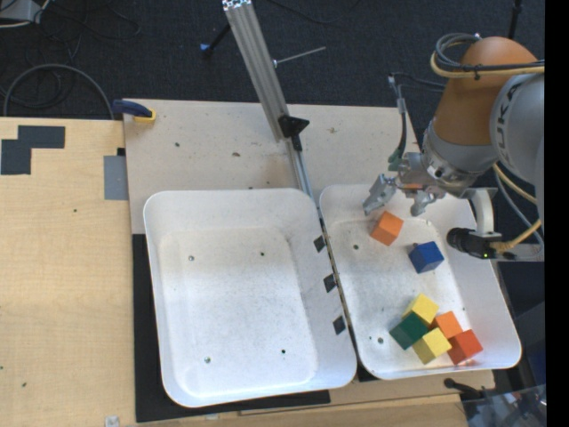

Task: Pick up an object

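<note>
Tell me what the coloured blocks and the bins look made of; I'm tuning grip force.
Orange block, blue block: probably painted wood or hard plastic, with flat matte faces and crisp edges. Right bin, left bin: likely thin moulded plastic, white, with rounded rims.

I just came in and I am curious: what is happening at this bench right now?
A grey robot arm reaches into the right bin from the right. Its end effector hangs open just above an orange block near the bin's far edge, holding nothing. A blue block lies nearby, and a cluster of coloured blocks sits at the near corner.
</note>
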You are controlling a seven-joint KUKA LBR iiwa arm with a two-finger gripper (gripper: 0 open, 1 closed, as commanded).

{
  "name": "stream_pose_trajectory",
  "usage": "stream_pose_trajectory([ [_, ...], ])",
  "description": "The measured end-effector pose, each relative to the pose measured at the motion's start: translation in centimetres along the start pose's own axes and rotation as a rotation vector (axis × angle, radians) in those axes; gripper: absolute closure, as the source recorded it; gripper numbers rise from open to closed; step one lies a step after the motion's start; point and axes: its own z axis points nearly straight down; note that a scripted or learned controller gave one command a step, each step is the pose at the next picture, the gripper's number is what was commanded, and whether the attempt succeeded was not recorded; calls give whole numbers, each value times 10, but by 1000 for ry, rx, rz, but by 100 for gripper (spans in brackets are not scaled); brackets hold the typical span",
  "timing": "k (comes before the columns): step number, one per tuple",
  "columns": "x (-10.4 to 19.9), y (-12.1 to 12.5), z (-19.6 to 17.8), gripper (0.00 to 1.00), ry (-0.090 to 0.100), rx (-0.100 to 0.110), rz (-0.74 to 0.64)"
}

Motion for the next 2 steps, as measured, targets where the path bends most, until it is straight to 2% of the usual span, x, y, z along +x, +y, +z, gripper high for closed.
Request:
stream_pose_trajectory([
  [2,0,0,0,0,0,0,0],
])
